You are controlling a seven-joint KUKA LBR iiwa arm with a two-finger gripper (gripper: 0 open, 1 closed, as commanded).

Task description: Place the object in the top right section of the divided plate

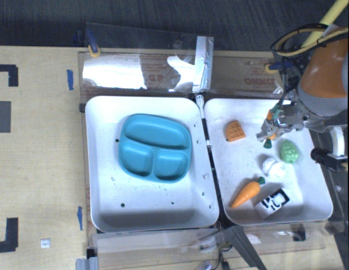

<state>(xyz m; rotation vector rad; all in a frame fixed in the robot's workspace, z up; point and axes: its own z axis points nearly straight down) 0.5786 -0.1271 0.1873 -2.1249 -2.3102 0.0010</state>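
Note:
A blue divided plate (154,147) lies in the left white bin (101,201), with one long section at the far side and two small ones at the near side; nothing lies in it. In the right bin (314,207) are an orange waffle-like piece (235,131), a green bumpy ball (288,151), a small white object (273,167), a toy carrot (246,193) and a black-and-white block (273,200). My gripper (270,133) hangs over the far right part of the right bin, just left of and above the green ball. Small orange and dark green bits show at its tip.
A raised divider runs between the two bins (207,151). A clear plastic sheet and a metal bracket (202,66) stand behind the left bin. Yellow and black cables (309,35) loop above the arm's orange band (326,75) at the right.

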